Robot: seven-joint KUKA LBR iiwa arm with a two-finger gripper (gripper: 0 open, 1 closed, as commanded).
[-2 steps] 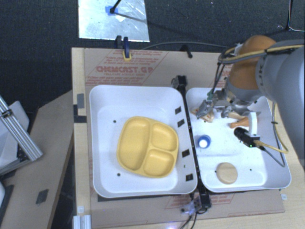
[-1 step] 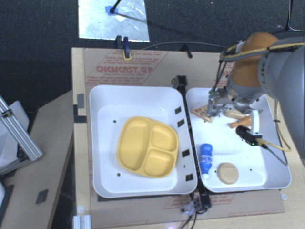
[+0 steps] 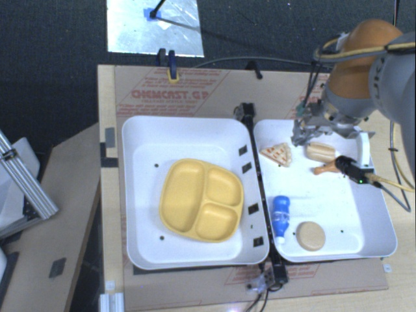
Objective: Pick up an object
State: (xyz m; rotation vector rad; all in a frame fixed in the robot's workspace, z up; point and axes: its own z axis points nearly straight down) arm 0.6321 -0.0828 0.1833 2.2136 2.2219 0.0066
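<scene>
Dark carpet surrounds the desk [image 3: 110,174]. Over the right bin [image 3: 374,207] the gripper [image 3: 304,135] hovers — fingers' state I cannot tell — between pizza slice [image 3: 277,153] and bread roll [image 3: 320,151]; descending there risks nudging both aside.
</scene>
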